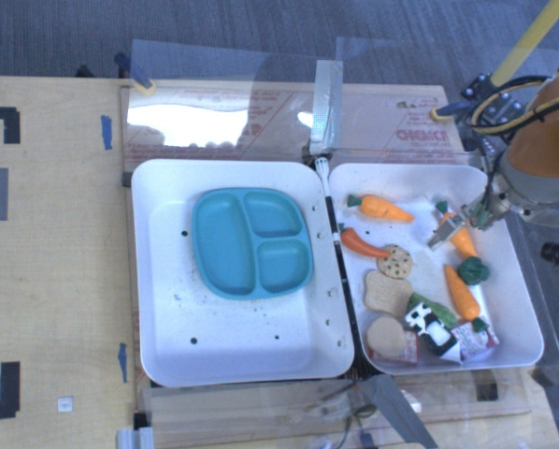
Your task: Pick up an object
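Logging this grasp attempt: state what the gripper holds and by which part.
It cannot be told. The gripper sits low in the right bin, beside a small carrot, but the view is too blurred to show anything between its fingers.

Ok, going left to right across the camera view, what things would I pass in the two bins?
Blue divided plate in the left bin → red chili pepper → round cookie → green broccoli piece, all three in the right bin.
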`<state>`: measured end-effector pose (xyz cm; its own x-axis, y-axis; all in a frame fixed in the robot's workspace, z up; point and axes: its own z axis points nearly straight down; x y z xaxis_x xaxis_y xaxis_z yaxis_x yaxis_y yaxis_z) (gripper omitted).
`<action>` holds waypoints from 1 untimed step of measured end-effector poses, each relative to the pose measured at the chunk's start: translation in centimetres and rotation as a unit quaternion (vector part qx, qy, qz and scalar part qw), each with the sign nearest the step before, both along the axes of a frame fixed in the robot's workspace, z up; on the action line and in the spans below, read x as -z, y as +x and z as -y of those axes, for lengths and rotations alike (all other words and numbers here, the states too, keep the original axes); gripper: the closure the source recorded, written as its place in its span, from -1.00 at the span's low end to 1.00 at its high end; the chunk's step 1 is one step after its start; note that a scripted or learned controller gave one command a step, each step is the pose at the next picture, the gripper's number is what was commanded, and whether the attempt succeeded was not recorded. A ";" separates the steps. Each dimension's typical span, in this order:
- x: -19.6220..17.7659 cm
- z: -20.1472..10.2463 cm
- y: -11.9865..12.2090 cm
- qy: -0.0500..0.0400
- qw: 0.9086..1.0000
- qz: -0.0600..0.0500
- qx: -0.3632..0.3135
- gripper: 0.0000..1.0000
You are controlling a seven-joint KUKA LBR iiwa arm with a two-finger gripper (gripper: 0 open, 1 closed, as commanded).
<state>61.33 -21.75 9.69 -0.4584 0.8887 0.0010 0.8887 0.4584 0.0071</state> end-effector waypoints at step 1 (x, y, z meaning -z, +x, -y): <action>-1.2 0.1 0.2 -0.002 1.000 0.003 0.001 1.00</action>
<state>61.49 -21.86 10.88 -0.4571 0.8894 -0.0050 0.8894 0.4571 0.0111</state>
